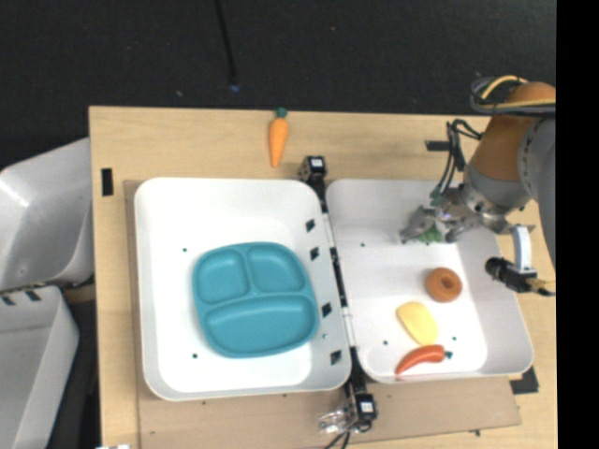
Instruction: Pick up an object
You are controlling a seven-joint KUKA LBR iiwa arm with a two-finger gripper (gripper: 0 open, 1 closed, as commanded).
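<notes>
Camera view looks down on a pale wooden bench [234,143] set against a dark floor, with white moulded shapes off the left edge. Two shallow white bins sit side by side on it, their inner walls touching along black clips. And in the left bin [159,251] lies a blue plastic tray with three compartments [254,298], flat, near the middle. Outside the bins, on the bare wood behind them, a small orange toy carrot with a green top [278,138] lies on its own.

Over to the right bin [374,251], where the grey arm with its orange band [510,138] comes in from the right. Its gripper [429,227] is down low at the bin's back part, something small and green at its tip; whether the jaws are apart or closed, I cannot tell.

Now the candidates: a brown ring doughnut [444,284] sits mid-bin, well clear of the gripper. Just in front of it, a yellow rounded piece [417,322], and nearest the front wall, a red chilli pepper with a green stem [421,357], lying on its side, almost touching the yellow one.
</notes>
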